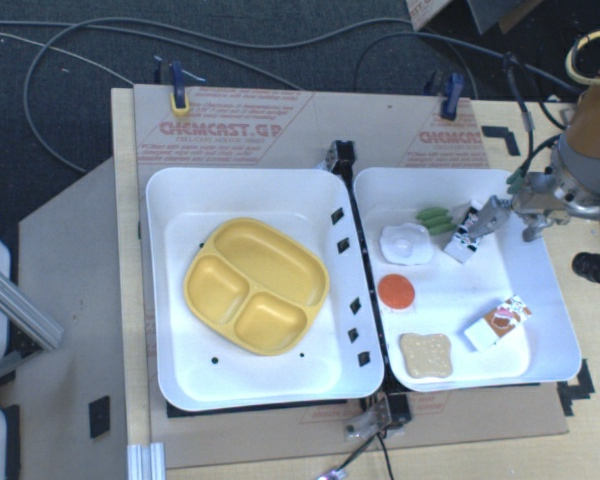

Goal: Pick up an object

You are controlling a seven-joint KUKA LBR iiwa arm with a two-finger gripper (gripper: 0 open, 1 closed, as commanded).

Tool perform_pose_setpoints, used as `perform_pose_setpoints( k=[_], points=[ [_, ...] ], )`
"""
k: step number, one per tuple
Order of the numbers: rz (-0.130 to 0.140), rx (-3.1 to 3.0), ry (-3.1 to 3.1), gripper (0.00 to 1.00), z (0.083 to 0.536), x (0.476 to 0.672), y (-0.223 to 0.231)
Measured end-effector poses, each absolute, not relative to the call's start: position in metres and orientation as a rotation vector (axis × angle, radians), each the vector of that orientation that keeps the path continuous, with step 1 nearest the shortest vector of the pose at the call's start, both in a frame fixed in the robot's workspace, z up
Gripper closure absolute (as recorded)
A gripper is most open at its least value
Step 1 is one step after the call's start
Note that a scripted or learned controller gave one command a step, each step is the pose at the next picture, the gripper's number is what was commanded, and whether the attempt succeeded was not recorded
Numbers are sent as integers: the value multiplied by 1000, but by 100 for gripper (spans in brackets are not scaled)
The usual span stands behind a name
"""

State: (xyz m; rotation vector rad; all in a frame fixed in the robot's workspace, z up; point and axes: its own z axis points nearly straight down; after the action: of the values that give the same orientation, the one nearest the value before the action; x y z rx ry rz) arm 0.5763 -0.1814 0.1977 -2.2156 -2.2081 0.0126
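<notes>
On the counter (230, 133), two shallow white bins sit side by side, their inner rims touching along a dark seam marked with small black tabs. Inside the left bin (165, 268) lies a yellow divided plate (257, 285), flat on the floor of the bin and turned at a slant, with one large compartment toward the back and two smaller ones toward the front; nothing rests in any of them. A few small dark specks dot the white floor around the plate.

Inside the right bin (550, 298) lie several small things, well apart from each other. Near the back, a green piece (435, 218) lies just beside a white round lid-like piece (407, 244). In front of the white piece is an orange-red disc (397, 291), and nearer the front rim a tan, toast-shaped piece (425, 355). Toward the front right corner rests a small white carton with a red and brown label (498, 325), tilted on its side.

Over the back of the right bin, the grey arm (585, 148) reaches in from the right, and its pincer (470, 230) hangs low just beside the green piece. Its tips are angled down toward the bin floor; whether they are spread or pressed together cannot be told, and nothing can be seen pinched between them.

Two blue clamps (180, 86) grip the board at the back edge of the counter.
</notes>
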Motion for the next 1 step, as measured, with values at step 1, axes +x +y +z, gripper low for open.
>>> perform_pose_setpoints(
  k=[1],
  points=[
    [0,-2221,-2221,0,206,580,-181]
  ],
)
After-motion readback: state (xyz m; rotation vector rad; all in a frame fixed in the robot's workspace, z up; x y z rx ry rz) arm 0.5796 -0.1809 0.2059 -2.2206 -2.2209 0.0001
